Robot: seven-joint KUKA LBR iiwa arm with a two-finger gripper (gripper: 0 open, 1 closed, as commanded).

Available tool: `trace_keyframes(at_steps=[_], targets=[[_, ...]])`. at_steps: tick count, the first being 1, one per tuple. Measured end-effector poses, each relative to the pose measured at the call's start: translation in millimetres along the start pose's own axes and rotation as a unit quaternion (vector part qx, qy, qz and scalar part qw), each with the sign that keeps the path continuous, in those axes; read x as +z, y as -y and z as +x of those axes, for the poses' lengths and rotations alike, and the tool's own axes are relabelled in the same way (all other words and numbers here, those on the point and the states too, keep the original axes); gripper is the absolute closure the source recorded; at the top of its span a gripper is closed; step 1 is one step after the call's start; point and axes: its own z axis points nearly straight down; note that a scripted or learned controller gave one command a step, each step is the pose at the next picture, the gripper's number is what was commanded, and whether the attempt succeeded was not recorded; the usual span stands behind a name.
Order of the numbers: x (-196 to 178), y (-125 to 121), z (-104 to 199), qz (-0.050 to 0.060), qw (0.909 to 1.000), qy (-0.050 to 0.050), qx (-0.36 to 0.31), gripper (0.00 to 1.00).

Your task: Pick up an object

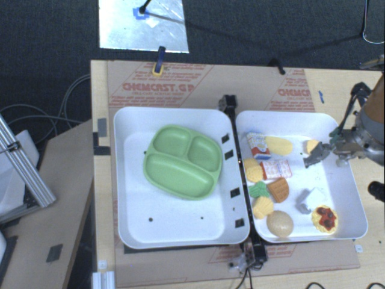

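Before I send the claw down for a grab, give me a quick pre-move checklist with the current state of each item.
1. Claw over the right white bin: ok.
2. Claw holding nothing yet: cannot tell.
3. Target under claw: not ok, bare floor there; the yellow wedge piece sits beside it.
4. Small grey block free of neighbours: ok.
5. Toys by the divider, such as the red-and-white packet, spaced apart: not ok, crowded.
6. Green divided plate out of the path: ok.

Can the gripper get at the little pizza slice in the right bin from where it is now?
Probably yes. The gripper hangs over the right bin's far side, and the pizza slice lies apart from the other toys near the front corner, uncovered from above. The bin wall close by may crowd the approach.
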Motion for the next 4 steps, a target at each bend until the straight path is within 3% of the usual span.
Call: trace_keyframes(at_steps=[1,3,4], targets=[[-7,-3,1,-0.006,1.0,0.001,-0.002,0.0],[78,-11,2,-0.005,1.0,0.001,-0.001,0.0],[126,-14,2,-0.009,1.0,0.001,0.0,0.0]])
